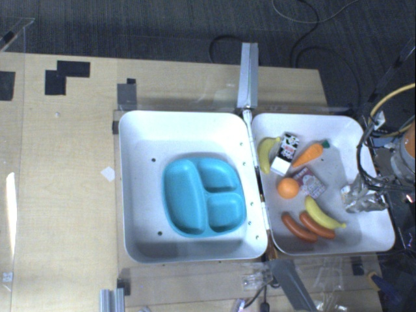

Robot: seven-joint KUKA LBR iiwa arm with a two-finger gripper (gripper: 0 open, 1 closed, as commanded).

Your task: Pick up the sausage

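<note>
Two reddish-brown sausages lie side by side near the front of the right bin [377, 239]. One sausage [298, 227] is on the left and the other [318, 228] is just right of it, under a yellow banana [324, 214]. My gripper [362, 199] is over the right edge of this bin, to the right of the sausages and a little farther back. It looks higher than the items and nothing shows in it. The arm's wrist runs off the view's right edge.
The right bin also holds an orange [288, 187], a carrot [307, 154], a second yellow banana [266, 153], a small black-and-white carton [285, 153] and a small wrapper [312, 185]. The left bin [136, 174] holds a blue divided tray [203, 195].
</note>
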